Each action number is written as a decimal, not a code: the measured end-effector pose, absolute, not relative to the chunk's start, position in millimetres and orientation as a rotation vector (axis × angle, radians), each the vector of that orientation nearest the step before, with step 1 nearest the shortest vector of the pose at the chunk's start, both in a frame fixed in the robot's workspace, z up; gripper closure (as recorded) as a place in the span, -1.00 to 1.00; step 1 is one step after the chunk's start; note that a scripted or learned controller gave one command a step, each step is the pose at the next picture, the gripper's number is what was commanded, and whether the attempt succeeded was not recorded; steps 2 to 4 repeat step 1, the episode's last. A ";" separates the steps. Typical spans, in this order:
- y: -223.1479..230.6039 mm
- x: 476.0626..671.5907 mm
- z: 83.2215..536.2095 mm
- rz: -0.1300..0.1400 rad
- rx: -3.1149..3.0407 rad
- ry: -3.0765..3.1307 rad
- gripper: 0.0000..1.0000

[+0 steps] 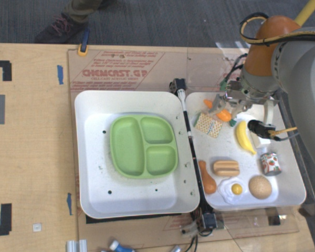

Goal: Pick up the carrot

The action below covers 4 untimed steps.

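We see the hand (227,107) low at the far end of the right bin (291,193), over the small orange carrot (223,115); we cannot tell its grip. A square waffle (208,125) lies beside the carrot, a curved smooth banana (245,137) near.

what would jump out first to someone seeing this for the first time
The green divided plate sits alone in the left bin. The right bin is crowded with toy food: a banana, a hot dog, a fried egg and an orange carrot. The gripper is at that bin's far end, next to the carrot.
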<state>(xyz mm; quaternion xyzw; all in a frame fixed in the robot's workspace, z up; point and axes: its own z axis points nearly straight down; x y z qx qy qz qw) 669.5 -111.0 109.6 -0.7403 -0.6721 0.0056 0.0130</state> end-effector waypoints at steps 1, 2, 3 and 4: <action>-47.6 659.0 191.5 -0.014 -2.309 -2.139 1.00; -47.6 659.0 191.5 -0.014 -2.309 -2.139 1.00; -47.6 659.0 191.5 -0.014 -2.309 -2.139 1.00; -47.6 659.0 191.5 -0.014 -2.309 -2.139 1.00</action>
